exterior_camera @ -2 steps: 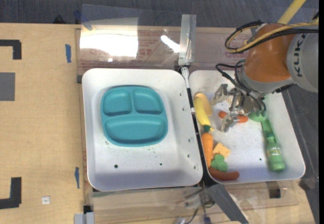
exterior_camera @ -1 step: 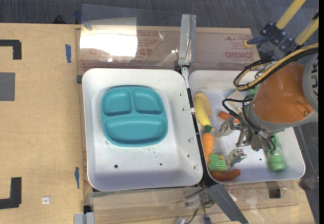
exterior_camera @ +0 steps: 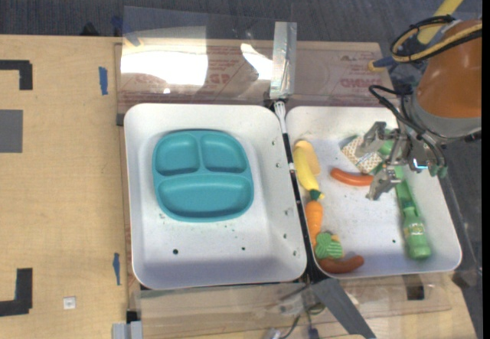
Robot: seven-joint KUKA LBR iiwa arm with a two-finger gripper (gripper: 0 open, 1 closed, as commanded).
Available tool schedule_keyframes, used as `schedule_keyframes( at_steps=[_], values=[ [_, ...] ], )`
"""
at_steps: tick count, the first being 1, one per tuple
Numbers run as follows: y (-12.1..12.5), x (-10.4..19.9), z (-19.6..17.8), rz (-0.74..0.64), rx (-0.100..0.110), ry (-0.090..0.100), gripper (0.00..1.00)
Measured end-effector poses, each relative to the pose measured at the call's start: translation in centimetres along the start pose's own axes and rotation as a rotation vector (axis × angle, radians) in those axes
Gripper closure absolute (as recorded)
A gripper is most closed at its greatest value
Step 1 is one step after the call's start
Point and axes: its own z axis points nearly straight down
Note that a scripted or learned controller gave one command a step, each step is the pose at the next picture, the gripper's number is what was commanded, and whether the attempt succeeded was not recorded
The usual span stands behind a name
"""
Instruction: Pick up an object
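Note:
My gripper (exterior_camera: 377, 163) hangs low over the right bin (exterior_camera: 444, 253), near its far right side. Its two fingers stand apart, one toward the bin's back and one toward the front, so it looks open. Nothing sits between them. The right end of a red chili (exterior_camera: 351, 176) lies just left of the fingers. A small patterned cracker-like piece (exterior_camera: 354, 151) lies beside the far finger. A green bottle (exterior_camera: 412, 221) lies lengthwise just right of the gripper, its top partly hidden by the wrist.
Along the right bin's left wall lie a yellow banana (exterior_camera: 306, 165), an orange carrot (exterior_camera: 314, 216), a green leafy toy (exterior_camera: 328, 244) and a brown sausage (exterior_camera: 342, 262). The left bin (exterior_camera: 138, 238) holds a teal divided plate (exterior_camera: 203, 175).

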Motion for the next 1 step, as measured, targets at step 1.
schedule_keyframes(
  at_steps=[1],
  values=[
    [3.42, -2.1, 8.88, -0.019, -0.001, 0.0, 0.0]
  ],
)
